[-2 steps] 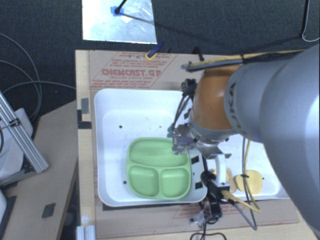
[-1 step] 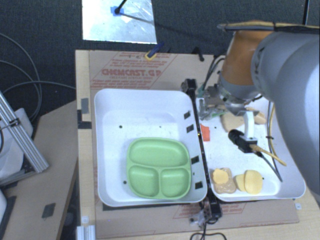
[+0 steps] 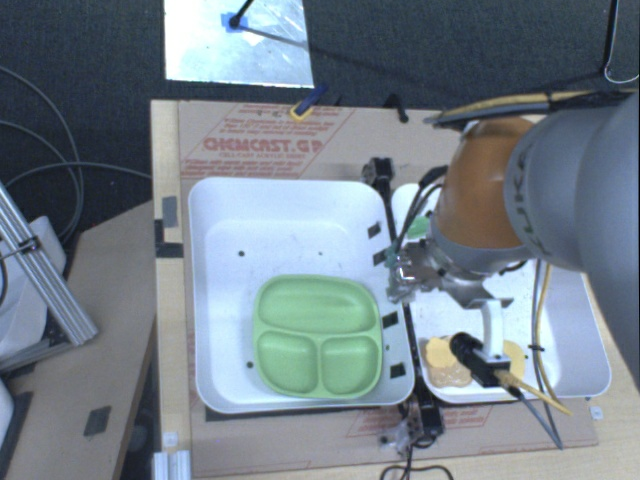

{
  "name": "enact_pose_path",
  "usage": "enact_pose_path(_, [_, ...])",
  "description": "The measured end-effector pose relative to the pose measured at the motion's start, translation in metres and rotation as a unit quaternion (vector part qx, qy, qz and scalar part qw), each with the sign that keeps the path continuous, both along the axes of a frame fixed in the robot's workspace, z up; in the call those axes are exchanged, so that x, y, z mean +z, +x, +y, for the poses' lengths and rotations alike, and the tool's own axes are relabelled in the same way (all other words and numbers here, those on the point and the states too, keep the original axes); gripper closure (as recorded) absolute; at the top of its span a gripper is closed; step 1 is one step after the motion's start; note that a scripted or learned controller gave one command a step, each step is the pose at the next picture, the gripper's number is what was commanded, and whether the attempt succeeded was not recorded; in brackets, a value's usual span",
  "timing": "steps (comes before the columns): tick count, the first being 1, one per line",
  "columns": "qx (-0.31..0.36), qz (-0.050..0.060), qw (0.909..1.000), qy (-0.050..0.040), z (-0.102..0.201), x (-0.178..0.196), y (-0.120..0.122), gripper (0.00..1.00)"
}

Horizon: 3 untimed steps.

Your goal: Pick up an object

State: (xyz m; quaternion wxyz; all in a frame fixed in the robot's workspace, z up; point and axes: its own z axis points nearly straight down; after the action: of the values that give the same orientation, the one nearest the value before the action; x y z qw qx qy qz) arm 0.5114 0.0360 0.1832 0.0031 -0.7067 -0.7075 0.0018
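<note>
My arm hangs over the right bin (image 3: 590,368), and its orange-banded wrist hides most of the bin floor. The gripper (image 3: 405,276) shows as a metal part low over the right bin's left wall, beside the divider between the bins. A tan, lumpy object (image 3: 446,363) lies at the near end of the right bin, below the gripper and apart from it. A yellow flat piece (image 3: 513,354) lies just right of it. A small green thing (image 3: 418,227) peeks out from under the wrist at the far left of that bin.
A green divided plate (image 3: 318,334) fills the near half of the left bin (image 3: 290,218). Both bins rest on a cardboard sheet (image 3: 260,138). An aluminium rail (image 3: 40,278) stands at the far left.
</note>
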Motion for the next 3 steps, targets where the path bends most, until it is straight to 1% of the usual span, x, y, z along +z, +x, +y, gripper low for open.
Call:
enact_pose_path(1, [0.004, -0.003, 1.0000, 0.0005, 0.069, 0.001, -0.026, 1.00])
enact_pose_path(2, [-0.003, -0.006, 1.0000, -0.0023, -0.020, 0.001, 0.017, 1.00])
enact_pose_path(3, [0.004, -0.005, 1.0000, 0.0004, 0.032, 0.032, -0.002, 1.00])
